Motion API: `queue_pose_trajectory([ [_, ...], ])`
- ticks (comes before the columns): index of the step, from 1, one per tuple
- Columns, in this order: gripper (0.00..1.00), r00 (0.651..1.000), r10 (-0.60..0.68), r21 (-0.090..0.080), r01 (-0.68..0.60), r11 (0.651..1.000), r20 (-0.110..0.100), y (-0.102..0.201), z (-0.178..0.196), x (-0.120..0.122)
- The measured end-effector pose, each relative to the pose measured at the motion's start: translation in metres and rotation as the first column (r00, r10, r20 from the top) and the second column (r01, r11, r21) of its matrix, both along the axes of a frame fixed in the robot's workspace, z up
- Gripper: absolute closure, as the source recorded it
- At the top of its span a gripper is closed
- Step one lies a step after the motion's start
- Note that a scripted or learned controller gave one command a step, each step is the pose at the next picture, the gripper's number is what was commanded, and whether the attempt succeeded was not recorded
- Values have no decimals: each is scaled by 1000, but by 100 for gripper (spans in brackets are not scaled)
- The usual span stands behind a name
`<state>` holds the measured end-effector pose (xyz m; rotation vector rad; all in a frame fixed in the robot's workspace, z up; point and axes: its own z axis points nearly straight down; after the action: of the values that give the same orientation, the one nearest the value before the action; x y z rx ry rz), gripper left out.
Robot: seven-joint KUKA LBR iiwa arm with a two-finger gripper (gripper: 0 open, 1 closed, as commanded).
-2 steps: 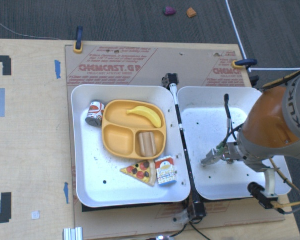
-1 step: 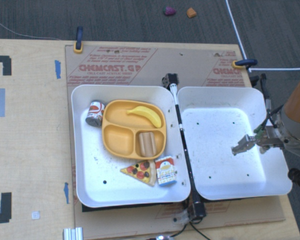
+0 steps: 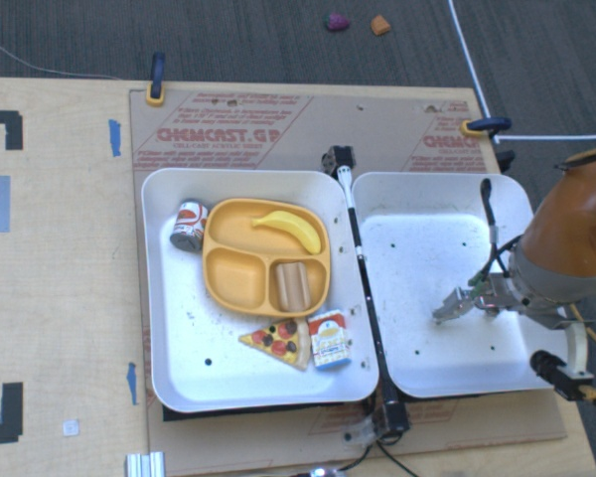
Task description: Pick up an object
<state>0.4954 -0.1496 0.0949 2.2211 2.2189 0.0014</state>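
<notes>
My gripper [image 3: 447, 311] hanging over right bin [image 3: 417, 361], nothing between fingers; can't tell from here if they're apart or together. All pickable stuff sits in left bin [image 3: 169, 356]: yellow tray [image 3: 240, 276] holding banana [image 3: 290, 229] and hot dog [image 3: 293, 286], can [image 3: 188, 226] wedged at tray's corner, pizza slice [image 3: 279, 342] touching juice box [image 3: 330, 340]. Guessing I need to cross divider first. Loose ones by near edge look easiest.

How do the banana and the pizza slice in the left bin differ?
The banana is plain yellow and curved; the pizza slice is a flat wedge with red and dark toppings. The banana lies in the top compartment of the yellow divided plate; the pizza slice lies on the bin floor below the plate, beside a small carton. Both are in the left bin.
</notes>
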Motion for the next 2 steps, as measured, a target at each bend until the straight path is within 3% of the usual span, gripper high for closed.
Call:
queue_pose_trajectory([
  [1,0,1000,-2,-10,2,1000,14,16,-6,-13],
  [2,0,1000,0,-1,0,1000,1,-18,77,-15],
])
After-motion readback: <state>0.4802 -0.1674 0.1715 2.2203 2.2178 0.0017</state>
